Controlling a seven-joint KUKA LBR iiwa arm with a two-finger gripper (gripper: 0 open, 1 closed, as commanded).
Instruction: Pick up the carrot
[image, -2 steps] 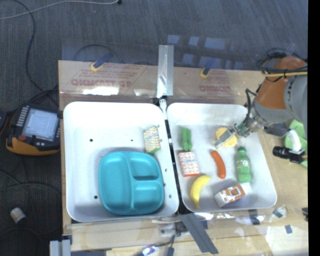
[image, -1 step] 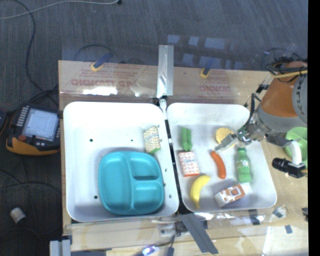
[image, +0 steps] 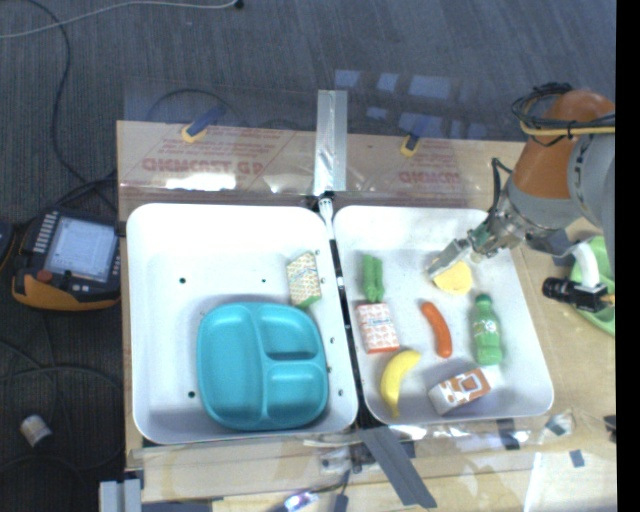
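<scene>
The carrot (image: 436, 328) is a short orange-red stick lying in the middle of the right bin (image: 520, 300), pointing roughly front to back. My gripper (image: 452, 258) hangs over the bin's back right part, just above a yellow wedge (image: 455, 280). It is well behind the carrot and slightly to its right, with nothing seen in its grasp. The arm's orange band (image: 545, 165) is at the right edge of the view.
Around the carrot lie a green bottle (image: 486, 328), a banana (image: 398, 375), a juice carton (image: 462, 388), a snack packet (image: 375, 325) and a green vegetable (image: 371, 277). The left bin (image: 160, 250) holds a teal divided tray (image: 262, 365) and a small packet (image: 303, 278).
</scene>
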